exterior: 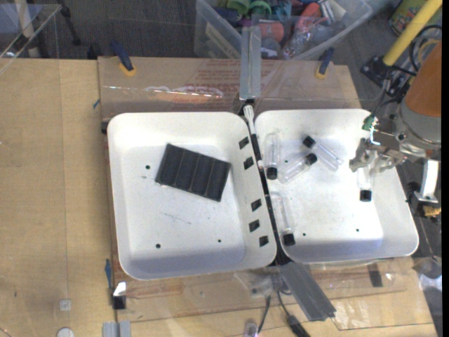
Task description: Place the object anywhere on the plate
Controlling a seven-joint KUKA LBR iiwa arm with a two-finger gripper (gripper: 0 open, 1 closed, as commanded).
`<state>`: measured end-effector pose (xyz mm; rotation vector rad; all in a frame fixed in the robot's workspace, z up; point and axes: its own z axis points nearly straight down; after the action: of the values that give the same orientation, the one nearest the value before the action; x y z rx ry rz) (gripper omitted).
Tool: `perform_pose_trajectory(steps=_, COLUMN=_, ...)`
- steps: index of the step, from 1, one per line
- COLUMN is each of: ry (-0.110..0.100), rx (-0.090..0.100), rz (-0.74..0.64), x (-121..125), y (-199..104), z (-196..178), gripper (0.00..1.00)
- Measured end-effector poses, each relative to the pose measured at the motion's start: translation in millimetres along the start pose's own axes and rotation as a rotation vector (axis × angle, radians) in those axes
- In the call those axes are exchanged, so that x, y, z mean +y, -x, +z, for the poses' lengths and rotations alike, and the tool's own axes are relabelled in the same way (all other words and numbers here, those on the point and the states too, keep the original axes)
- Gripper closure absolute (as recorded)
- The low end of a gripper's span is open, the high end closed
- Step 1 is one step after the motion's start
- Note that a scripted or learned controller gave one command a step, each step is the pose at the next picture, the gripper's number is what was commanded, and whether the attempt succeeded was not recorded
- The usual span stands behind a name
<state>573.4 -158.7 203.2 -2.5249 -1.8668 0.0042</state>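
Several clear plastic vials with black caps [300, 166] lie in the right white bin [393, 237]; dark ribbed rectangular plate [193, 172] in left bin. Pincer [365, 177] grips a vial vertically; carry level, release over plate centre.

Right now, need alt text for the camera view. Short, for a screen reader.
The gripper hangs over the right bin with a small clear vial upright at its fingertips; four more clear vials lie in that bin. The left bin holds a dark ribbed plate, lying flat with nothing on it.
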Motion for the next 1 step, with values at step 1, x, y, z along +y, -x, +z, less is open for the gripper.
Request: perform_pose_trajectory(steps=1, ry=0.001, rx=0.001, rz=0.391, x=-18.2, y=10.3, z=-63.8, gripper=1.00)
